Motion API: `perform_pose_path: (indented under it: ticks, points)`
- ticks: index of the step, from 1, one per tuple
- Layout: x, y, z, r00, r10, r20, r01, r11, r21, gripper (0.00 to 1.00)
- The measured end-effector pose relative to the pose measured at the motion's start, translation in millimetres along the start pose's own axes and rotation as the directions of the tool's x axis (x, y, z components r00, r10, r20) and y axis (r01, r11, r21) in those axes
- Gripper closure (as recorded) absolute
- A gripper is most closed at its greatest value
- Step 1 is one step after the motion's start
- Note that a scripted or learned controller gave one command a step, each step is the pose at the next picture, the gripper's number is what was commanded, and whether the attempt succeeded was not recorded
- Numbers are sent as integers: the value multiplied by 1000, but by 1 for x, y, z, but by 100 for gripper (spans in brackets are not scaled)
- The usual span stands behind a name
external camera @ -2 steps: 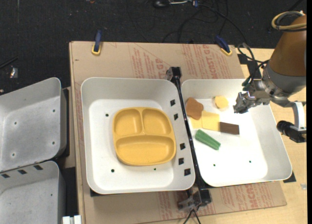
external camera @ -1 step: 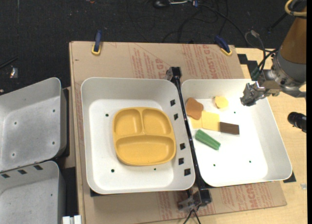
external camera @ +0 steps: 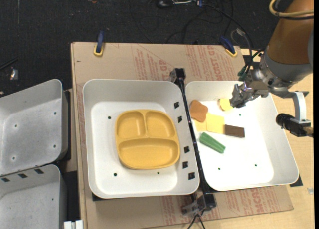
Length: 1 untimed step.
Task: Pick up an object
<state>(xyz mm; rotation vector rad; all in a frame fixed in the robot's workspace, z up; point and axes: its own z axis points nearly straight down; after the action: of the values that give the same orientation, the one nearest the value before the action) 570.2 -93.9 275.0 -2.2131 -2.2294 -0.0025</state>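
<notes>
Arm (external camera: 291,39) angles down-left, end effector (external camera: 238,97) over yellow piece (external camera: 225,104); finger state unclear.

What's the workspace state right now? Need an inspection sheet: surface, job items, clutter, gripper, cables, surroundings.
Surface: bench board bears left bin and right bin side by side.
Job's things: right bin holds orange piece, pale yellow square, brown block, green stick, small yellow piece.
Clutter: divided yellow plate in left bin.
Gripper: gripper low over the small yellow piece; fingers unclear.
Cables: dark cables on the floor behind the bench.
Surroundings: blue-and-yellow clamps on the far edge; spare white bins at left.
</notes>
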Motion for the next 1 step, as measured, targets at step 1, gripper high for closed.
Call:
perform_pose_path:
  ticks: [1]
  points:
    - [58,15,17,1000,-1,0,1,1000,2,100]
